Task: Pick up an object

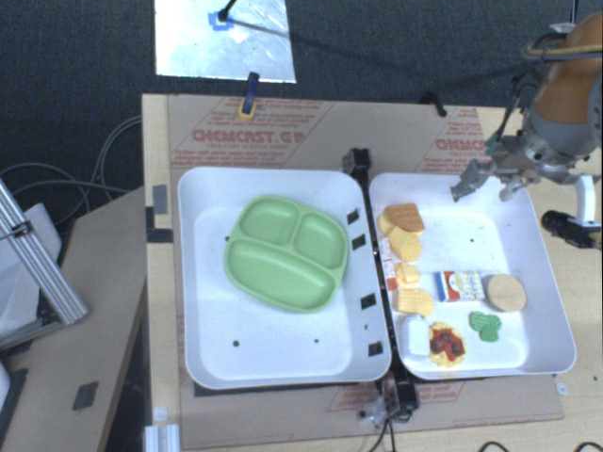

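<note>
My gripper (pixel 485 188) hovers over the far rim of the right bin (pixel 546 252), fingers spread open with nothing between them. Several toy foods lie below it in that bin. A brown toast slice (pixel 405 216) and a yellow piece (pixel 406 245) sit along the left wall. A small yellow bit (pixel 407 274) and a yellow waffle (pixel 415 300) follow nearer the front. A red-and-white carton (pixel 459 285) and a tan round biscuit (pixel 506 293) lie mid-bin. A green broccoli (pixel 486 326) and a red-topped pizza piece (pixel 447 344) rest near the front.
The left bin (pixel 203 299) holds a green divided plate (pixel 287 252). A black divider with clips (pixel 374 252) runs between the bins. A shiny metal sheet (pixel 224 28) lies behind the bench, and cables trail at the left.
</note>
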`<state>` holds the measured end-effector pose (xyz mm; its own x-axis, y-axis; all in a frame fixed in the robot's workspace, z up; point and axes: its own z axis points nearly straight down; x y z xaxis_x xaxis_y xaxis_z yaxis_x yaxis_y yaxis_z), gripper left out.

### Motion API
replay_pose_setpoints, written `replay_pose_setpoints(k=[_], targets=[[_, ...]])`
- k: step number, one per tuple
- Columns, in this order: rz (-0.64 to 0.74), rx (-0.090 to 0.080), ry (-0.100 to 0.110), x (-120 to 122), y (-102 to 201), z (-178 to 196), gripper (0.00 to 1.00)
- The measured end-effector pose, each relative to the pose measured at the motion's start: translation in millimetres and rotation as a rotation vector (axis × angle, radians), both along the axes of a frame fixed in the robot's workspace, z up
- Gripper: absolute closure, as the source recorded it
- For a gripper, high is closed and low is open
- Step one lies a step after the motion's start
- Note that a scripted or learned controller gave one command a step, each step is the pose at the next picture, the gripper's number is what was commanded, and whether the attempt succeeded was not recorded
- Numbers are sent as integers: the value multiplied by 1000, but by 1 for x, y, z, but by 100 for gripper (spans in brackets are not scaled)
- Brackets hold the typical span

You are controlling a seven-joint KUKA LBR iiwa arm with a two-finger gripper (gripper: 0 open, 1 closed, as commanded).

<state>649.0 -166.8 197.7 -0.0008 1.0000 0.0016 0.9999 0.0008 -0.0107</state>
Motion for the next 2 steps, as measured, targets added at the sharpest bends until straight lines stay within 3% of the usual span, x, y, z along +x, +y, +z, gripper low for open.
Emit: replay_pose_setpoints(k=[1, 2], targets=[[2, -2, -12, 3, 0, 8, 0], [1, -1, -9, -7, 3, -46, 0]])
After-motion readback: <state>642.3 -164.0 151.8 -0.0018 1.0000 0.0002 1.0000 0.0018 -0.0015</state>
